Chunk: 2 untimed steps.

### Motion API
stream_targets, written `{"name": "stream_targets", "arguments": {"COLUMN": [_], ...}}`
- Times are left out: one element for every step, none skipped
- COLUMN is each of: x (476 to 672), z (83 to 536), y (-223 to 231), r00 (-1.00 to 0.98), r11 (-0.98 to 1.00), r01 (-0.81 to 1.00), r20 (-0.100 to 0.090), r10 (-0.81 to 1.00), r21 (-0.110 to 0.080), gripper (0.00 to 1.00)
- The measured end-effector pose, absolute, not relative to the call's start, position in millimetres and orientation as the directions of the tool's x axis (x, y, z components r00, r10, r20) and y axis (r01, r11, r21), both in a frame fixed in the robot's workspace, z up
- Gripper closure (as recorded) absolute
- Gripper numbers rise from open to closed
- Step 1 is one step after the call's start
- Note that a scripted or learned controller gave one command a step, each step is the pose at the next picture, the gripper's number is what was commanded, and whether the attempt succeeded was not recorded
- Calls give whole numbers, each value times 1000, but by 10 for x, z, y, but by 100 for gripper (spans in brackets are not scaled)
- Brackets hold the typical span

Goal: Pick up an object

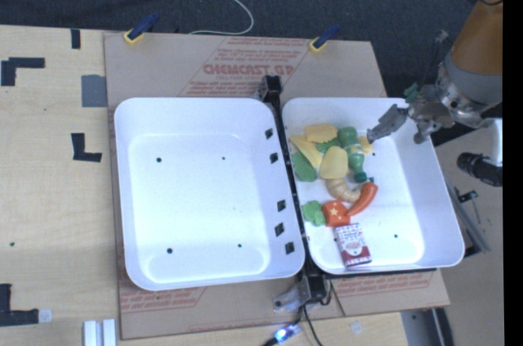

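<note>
Bins sit side by side on a cardboard sheet (245,66), which lies on a wooden bench (49,173). First from the left comes the left bin (135,123), white, with small dark dots on its floor. At its 3 o'clock, touching along a black clipped seam, is the right bin (409,205), where the objects lie crowded toward its left wall (mostly toy food): a yellow piece (320,132) at 12 o'clock of the pile, a green piece (303,166) at 9 o'clock, a pale yellow piece (333,163) in the middle, an orange-red carrot (364,197) at 4 o'clock, and a small red-and-white box (352,244) at 6 o'clock. Farther right, the gripper (384,126) hangs over the bin's upper right part, near the pile's 2 o'clock; whether it is spread or pressed together cannot be told, and nothing is seen pinched in it. The arm (478,50) rises at the far right.
</note>
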State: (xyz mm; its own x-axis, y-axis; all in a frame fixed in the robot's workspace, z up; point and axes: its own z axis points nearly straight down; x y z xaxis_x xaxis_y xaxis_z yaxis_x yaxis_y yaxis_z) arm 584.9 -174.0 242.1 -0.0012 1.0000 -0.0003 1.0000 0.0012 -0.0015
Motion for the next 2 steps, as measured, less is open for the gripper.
{"name": "stream_targets", "arguments": {"x": [5333,5369], "z": [1263,1421], "y": [-1248,-1271], "r00": [-1,-2], "r11": [1,2], "r01": [1000,1000], "r20": [5,1], "r10": [1000,1000], "r21": [-14,-4], "gripper": [0,100]}}
